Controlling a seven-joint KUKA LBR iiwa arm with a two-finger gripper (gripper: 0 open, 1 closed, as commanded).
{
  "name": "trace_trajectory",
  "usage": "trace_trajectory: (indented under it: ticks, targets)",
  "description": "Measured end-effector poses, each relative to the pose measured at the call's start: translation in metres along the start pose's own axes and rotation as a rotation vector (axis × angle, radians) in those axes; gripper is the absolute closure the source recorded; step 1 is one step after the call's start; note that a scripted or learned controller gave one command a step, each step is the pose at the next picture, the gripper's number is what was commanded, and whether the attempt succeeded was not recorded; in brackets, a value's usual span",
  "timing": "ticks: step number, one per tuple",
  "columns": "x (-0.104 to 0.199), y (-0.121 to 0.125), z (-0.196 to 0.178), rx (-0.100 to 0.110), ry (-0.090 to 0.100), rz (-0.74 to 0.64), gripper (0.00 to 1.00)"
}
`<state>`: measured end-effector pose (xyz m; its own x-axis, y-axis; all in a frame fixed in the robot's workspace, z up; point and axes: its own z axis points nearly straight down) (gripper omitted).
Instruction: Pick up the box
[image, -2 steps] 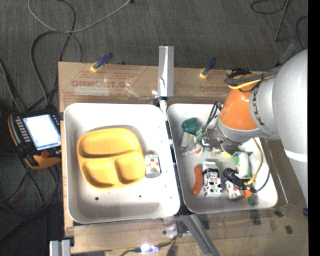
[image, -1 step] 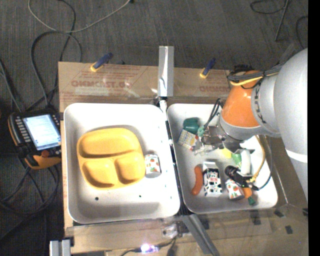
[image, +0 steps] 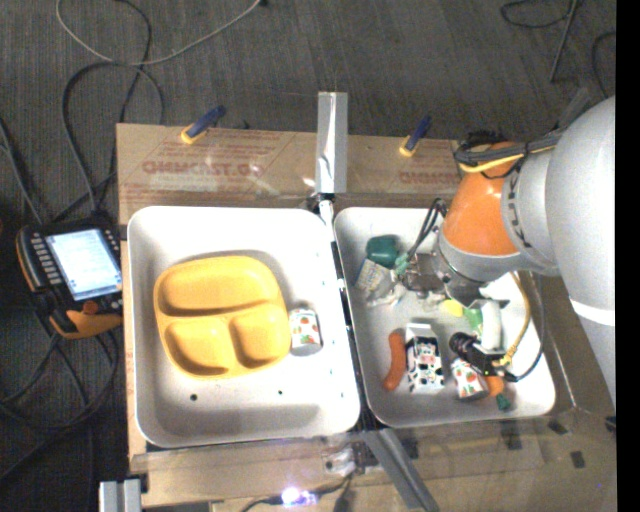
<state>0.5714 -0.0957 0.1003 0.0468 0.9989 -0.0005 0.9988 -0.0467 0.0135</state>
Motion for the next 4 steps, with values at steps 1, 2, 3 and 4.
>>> trace_trajectory:
  ticks: [1,2,3,4]
  targets:
    - [0.001,0.086,0.013,0.041,-0.002,0.213,0.00]
    - [0.001,0.092,0.003,0.009,-0.011,0.206,1.00]
    - [0.044,0.035,-0.082,0.018,-0.002,0.238,1.00]
    - [0.049,0.044,-0.107,0.018,-0.003,0.271,1.00]
